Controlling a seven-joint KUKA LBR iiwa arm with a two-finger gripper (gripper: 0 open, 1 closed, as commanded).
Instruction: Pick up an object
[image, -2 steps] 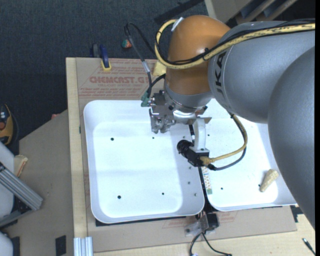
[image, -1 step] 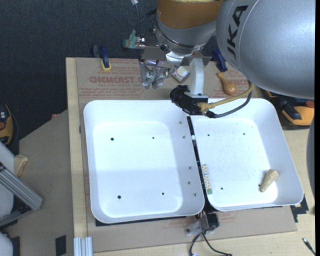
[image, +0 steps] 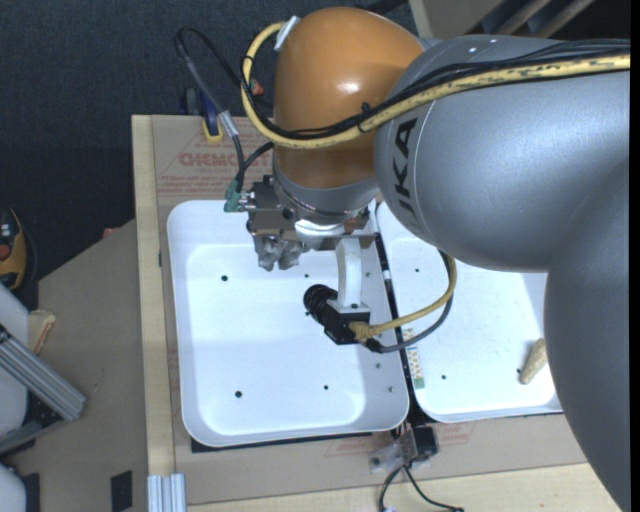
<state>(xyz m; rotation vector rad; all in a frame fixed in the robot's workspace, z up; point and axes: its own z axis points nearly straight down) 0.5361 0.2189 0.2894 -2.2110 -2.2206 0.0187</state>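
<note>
In the camera view, the tool hangs from the orange-banded wrist over the far part of the bin beneath it. The wrist hides it from above, so I cannot tell whether it is wide or narrow, and nothing shows in its grasp. I also cannot tell whether it touches the white floor or hovers above it.

The one loose thing I can make out is a small tan piece. It lies well apart from the tool in the neighbouring bin, on the arm's side of the tool and toward the near rim, partly hidden by the grey arm. The few dark specks on the floor around the tool are too small to identify. Both bins sit on the brown surface.

As I judge it, the pick is at the reaching stage, with no object secured. The next move calls for lifting clear, crossing the divide between the bins, centring over the tan piece and descending with the tool opened. The piece lies close to the bin wall, which could crowd the approach.
</note>
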